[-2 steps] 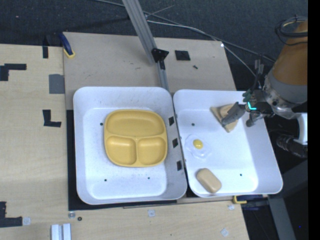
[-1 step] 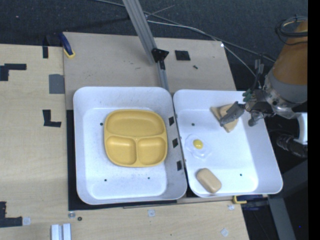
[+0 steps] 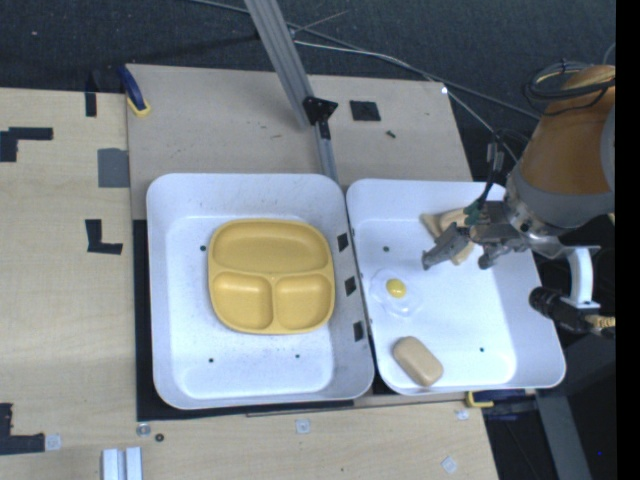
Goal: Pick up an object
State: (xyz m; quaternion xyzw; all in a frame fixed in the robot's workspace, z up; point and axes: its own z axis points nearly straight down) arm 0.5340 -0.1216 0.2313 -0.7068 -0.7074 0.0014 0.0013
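My gripper (image 3: 460,259) hangs over the upper part of the right bin (image 3: 500,368), open, its two dark fingers spread apart. A tan, flat piece (image 3: 443,225) lies just under and behind it, partly hidden by the gripper; I cannot tell whether the fingers touch it. A fried-egg toy (image 3: 396,291), white with a yellow yolk, lies to the gripper's lower left. A tan bread-roll shape (image 3: 417,360) rests near the bin's front edge.
The left bin (image 3: 180,368) holds a yellow divided plate (image 3: 271,274). A grey pole (image 3: 285,48) slants down to the gap between the bins. The arm's body covers the right bin's right rim.
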